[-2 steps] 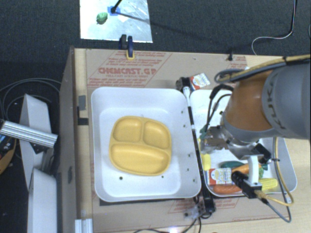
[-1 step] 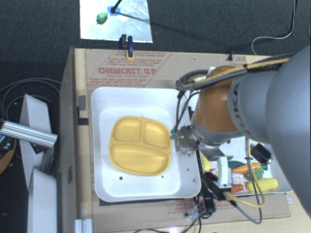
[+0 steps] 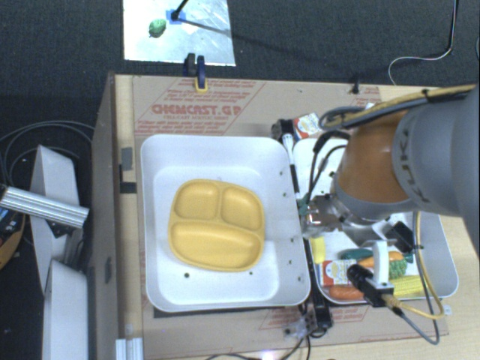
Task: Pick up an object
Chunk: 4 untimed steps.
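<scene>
Camera view, looking down at a slant on a tabletop (image 3: 225,100) lined with printed cardboard, carrying two shallow white bins side by side. The left bin (image 3: 161,201) holds one yellow divided plate (image 3: 217,223), lying flat near its centre, with its long side running across the bin. The right bin (image 3: 446,272) is largely covered by the grey arm (image 3: 442,156), whose orange band (image 3: 371,163) sits above the wrist. The gripper (image 3: 330,216) hangs low over the right bin's left wall, beside the divider between the bins; whether it is open or closed cannot be told, since the wrist hides it.

Small items crowd the near end of the right bin: a toy corn cob (image 3: 409,283), an orange carrot-like piece (image 3: 341,293) and a printed packet (image 3: 334,270). These lie just toward the viewer from the gripper, close by. The plate lies well to the gripper's left, across the divider. Nothing appears held, so the pick looks not yet made.
</scene>
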Available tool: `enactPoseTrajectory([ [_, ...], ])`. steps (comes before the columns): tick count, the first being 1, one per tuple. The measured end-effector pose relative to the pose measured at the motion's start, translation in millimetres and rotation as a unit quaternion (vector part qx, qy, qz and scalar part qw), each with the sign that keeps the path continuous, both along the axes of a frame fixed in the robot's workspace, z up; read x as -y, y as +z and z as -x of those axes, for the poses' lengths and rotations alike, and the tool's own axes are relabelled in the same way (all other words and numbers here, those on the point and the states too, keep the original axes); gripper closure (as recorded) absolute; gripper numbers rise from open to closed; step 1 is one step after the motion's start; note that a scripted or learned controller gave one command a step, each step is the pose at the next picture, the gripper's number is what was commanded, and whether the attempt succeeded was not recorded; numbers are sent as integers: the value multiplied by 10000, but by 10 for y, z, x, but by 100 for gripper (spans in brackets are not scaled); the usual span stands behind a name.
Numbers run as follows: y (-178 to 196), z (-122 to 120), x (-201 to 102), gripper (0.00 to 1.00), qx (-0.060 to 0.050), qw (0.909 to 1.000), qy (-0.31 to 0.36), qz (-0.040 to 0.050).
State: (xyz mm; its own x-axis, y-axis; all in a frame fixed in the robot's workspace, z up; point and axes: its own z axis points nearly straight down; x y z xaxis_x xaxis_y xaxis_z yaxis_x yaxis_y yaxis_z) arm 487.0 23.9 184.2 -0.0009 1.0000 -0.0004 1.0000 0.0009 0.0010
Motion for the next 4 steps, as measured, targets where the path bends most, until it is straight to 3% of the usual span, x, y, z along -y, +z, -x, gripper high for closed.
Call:
enactPoseTrajectory([
  [1,-282,-76,-1153,100,-9,10000,20,-13],
  [2,1,2,-316,100,-1,10000,2,1],
  [3,-3,5,-677,100,-3,10000,15,-6],
  [4,-3,2,-539,100,-3,10000,3,-2],
])
